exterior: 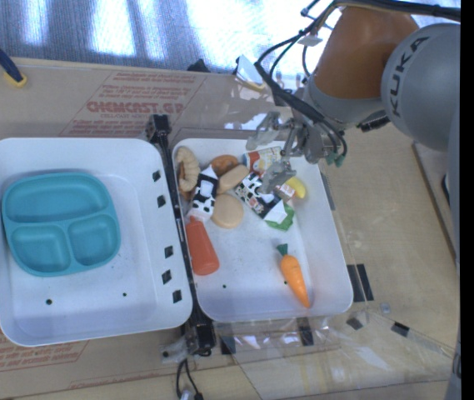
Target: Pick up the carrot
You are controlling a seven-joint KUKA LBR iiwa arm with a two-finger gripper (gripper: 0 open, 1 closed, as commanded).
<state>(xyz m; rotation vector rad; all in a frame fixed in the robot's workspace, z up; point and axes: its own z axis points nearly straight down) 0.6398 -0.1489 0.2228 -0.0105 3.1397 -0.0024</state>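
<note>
The carrot [294, 278] lay near the right bin's [330, 248] front right corner, close to its wall. The gripper [280, 167] hung over the clutter at the back, its opening impossible to tell; descending there risked seizing the milk carton [256, 193] instead, and the wall could block a finger.

A tan bench [70, 107] is seen from above, printed with red lettering at the back left. Two white bins are set on it side by side, touching: the left bin [20, 315] and the right bin [245, 294]. A blue and yellow clamp [7, 67] is seen at the bench's back left edge.
</note>
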